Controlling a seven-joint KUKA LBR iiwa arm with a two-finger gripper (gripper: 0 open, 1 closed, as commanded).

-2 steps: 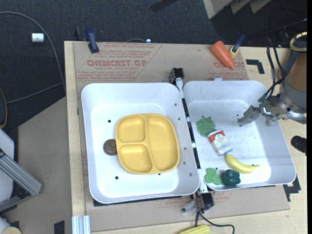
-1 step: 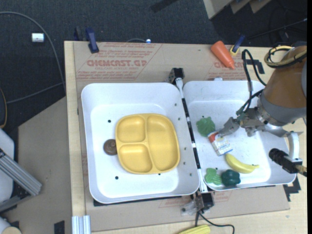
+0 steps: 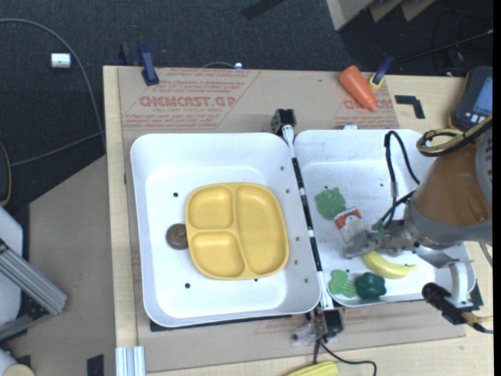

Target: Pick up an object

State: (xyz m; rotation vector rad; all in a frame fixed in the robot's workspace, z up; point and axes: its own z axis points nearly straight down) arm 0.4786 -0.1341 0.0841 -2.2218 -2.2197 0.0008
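Note:
The right bin (image 3: pixel 352 151) holds several small items: a green leafy toy (image 3: pixel 329 202), a small red and white item (image 3: pixel 348 218), a yellow banana (image 3: pixel 389 265), a dark green round toy (image 3: pixel 370 286) and a light green piece (image 3: pixel 341 283). My gripper (image 3: pixel 358 244) is low in this bin, just below the red and white item and left of the banana. Its tips lie close to both. The arm's orange band (image 3: pixel 454 186) rises at the right.
The left bin (image 3: pixel 156 210) carries a yellow divided plate (image 3: pixel 235 230) with a brown disc (image 3: pixel 177 236) at its left edge. An orange carrot toy (image 3: pixel 358 88) lies on the cardboard behind the bins. Black clips sit on the divider between the bins.

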